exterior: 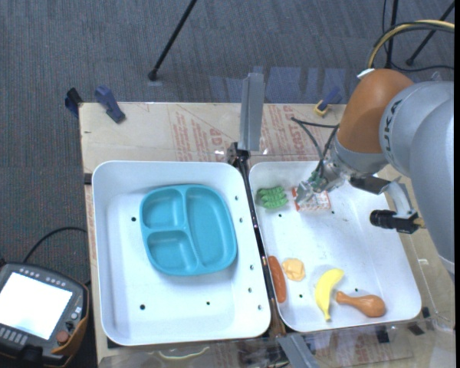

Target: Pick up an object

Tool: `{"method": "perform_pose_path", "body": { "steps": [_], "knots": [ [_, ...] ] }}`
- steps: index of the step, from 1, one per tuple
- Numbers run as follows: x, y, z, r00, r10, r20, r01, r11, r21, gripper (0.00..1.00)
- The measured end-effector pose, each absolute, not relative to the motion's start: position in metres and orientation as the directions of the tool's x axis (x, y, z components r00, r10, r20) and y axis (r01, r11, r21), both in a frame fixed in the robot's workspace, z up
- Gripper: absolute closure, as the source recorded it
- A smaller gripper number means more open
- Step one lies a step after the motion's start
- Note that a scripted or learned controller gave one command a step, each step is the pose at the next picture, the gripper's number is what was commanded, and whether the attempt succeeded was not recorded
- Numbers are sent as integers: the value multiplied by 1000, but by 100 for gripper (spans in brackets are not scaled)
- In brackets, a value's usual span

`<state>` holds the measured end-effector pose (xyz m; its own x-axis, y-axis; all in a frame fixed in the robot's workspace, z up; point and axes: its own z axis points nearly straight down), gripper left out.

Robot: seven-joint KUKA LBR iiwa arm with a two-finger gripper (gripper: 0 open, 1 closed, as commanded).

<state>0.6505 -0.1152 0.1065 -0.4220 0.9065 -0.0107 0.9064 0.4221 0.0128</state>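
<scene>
My gripper (pixel 316 192) is low in the right bin (pixel 383 244), near its far left corner, on the end of the grey arm with the orange band (pixel 372 117). A small red and white bit shows at its tip; I cannot tell whether that is a held thing or part of the gripper. A green leafy toy (pixel 272 198) lies just left of it. Toward the front of this bin lie an orange sausage (pixel 277 278), a pale orange round piece (pixel 294 268), a yellow banana (pixel 327 291) and a brown drumstick (pixel 360 303).
The left bin (pixel 115 282) holds a blue divided plate (pixel 188 228). A ridge between the bins runs along the sausage's side. A black knob (pixel 391 219) juts from the arm over the right bin's far right part. A pendant (pixel 31 305) sits on the floor at the lower left.
</scene>
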Motion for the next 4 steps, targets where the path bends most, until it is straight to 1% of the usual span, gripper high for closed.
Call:
{"method": "perform_pose_path", "body": {
  "steps": [1, 2, 3, 4],
  "knots": [
    [645, -159, 113, -686, 728, -3, 728, 686, 2, 100],
    [618, -199, 128, -436, 900, 0, 900, 436, 0, 100],
    [557, -211, 139, -261, 965, 1, 965, 261, -2, 100],
    [557, -210, 139, -262, 965, 1, 965, 262, -2, 0]
  ]
}}
